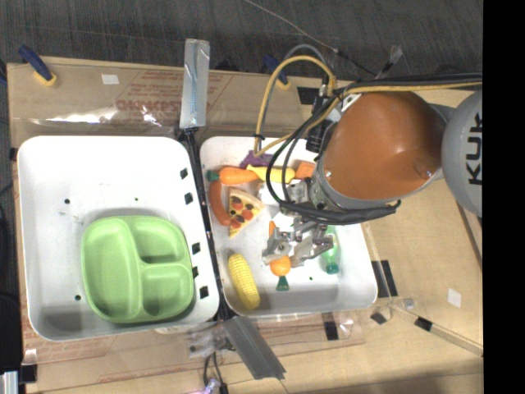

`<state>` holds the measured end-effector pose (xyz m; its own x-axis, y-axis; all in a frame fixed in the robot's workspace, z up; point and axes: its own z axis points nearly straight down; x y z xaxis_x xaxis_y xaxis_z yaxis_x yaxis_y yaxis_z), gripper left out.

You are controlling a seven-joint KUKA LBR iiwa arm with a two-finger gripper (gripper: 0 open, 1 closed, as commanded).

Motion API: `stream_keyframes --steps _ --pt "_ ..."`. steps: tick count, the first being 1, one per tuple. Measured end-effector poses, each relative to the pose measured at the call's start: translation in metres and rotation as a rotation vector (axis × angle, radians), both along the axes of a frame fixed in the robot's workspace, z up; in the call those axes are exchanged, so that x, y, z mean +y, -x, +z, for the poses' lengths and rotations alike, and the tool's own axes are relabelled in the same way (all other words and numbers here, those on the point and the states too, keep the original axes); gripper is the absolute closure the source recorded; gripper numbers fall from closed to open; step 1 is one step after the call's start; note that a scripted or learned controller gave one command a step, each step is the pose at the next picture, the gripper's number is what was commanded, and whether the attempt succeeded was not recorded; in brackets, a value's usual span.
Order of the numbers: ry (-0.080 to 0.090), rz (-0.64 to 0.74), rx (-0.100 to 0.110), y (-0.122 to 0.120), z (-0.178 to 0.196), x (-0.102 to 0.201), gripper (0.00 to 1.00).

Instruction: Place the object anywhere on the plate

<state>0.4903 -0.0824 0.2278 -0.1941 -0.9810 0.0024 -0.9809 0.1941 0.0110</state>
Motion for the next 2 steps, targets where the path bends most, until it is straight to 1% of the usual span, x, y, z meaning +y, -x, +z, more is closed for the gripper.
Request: stream_keyframes --steps 1,2 --pt "-0.004 0.154 -0.007 -0.011 -0.038 0.058 1.00" --pt "-0.004 0.229 -0.012 -0.025 -0.018 0.107 1.00"
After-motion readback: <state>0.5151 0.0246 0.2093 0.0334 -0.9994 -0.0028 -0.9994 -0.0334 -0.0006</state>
